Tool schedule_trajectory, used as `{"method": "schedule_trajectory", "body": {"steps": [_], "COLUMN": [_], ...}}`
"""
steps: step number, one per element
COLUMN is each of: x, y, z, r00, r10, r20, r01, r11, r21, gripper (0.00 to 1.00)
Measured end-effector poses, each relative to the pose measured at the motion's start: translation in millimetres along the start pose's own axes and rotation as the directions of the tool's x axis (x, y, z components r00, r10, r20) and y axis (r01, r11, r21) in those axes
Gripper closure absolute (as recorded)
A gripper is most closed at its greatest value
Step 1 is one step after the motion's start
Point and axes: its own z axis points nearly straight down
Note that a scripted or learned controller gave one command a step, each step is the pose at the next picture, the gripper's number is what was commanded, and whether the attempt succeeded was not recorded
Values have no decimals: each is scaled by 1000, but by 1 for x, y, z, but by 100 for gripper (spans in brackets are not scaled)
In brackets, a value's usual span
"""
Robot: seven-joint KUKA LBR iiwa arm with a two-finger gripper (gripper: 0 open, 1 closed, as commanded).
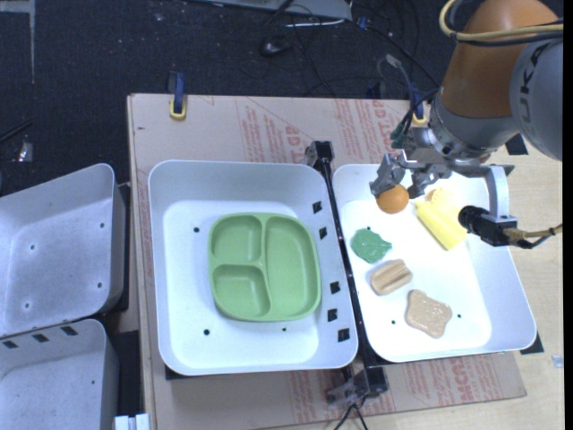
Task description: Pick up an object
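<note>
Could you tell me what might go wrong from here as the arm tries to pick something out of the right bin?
The claw sits right over the orange ball; a round object could roll or squirt out of a pinch. The yellow block lies close beside the ball, so the claw may nudge it instead. Both sit near the right bin's far wall, leaving little room; the ball could get pushed against that wall rather than lifted.

Green tray (pixel 265 267) in white bin (pixel 170 195); orange ball (pixel 392 201), yellow block (pixel 440 219), green leaf (pixel 369 245), tan bread pieces (pixel 426 313).
</note>
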Motion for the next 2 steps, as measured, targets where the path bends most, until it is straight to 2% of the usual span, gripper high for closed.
{"method": "schedule_trajectory", "body": {"steps": [2], "x": [110], "y": [3], "z": [8], "r00": [1000], "r10": [0], "r20": [0], "r01": [0], "r11": [1000], "r21": [0], "gripper": [100]}}
